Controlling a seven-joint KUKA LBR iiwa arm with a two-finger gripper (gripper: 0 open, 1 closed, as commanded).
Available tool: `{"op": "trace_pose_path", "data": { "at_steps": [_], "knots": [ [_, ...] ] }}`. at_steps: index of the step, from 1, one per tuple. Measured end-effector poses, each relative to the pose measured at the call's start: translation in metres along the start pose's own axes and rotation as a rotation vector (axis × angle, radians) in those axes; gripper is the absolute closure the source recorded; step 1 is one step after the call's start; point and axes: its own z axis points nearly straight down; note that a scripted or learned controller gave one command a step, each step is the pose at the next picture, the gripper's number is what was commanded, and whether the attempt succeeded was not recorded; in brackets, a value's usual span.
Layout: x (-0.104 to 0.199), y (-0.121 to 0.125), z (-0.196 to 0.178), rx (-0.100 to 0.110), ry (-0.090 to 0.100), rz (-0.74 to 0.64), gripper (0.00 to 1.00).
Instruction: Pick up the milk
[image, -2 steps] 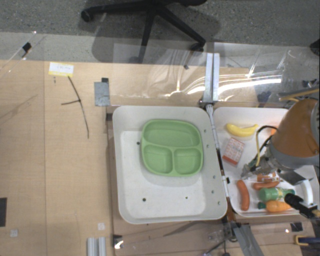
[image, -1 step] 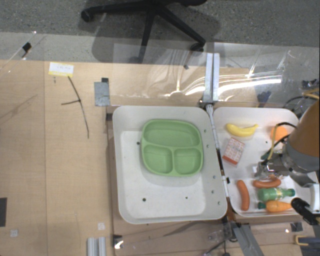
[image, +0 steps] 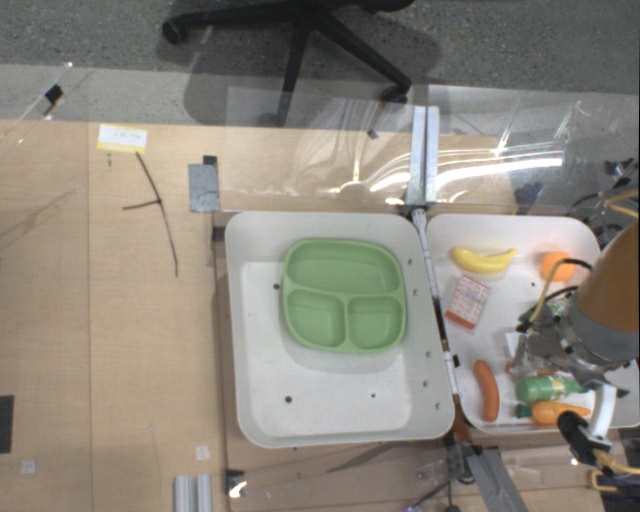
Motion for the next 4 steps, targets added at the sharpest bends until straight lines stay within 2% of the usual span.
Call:
{"op": "trace_pose_path", "data": {
  "at_steps": [1,2,3,4],
  "knots": [
    [-0.024,0.008,-0.045,-0.003,0.000,0.425,0.00],
    [-0.032,0.008,-0.035,0.001,-0.001,0.738,0.00],
    [-0.065,0.081,0.011,-0.027,0.007,0.961,0.00],
    [-0.077,0.046,-0.048,0.000,-0.001,1.082,0.00]
  ]
}}
